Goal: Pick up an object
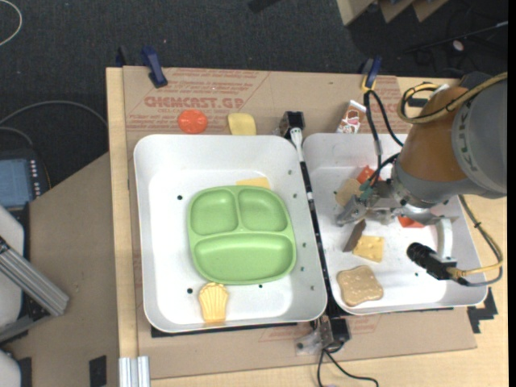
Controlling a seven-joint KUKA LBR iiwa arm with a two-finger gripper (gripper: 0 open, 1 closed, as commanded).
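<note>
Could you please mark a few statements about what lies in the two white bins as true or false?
1. The green three-compartment plastic plate lies in the left white bin. True.
2. The pale yellow ridged shell-shaped toy rests inside the plate. False: it lies on the bin floor beside the plate's near edge.
3. The tan toast-shaped toy slice lies in the right white bin. True.
4. The yellow cheese-like wedge is in the left bin. False: it lies in the right bin, close below the tool.
5. The orange round toy sits on the cardboard behind the bins. True.
</note>
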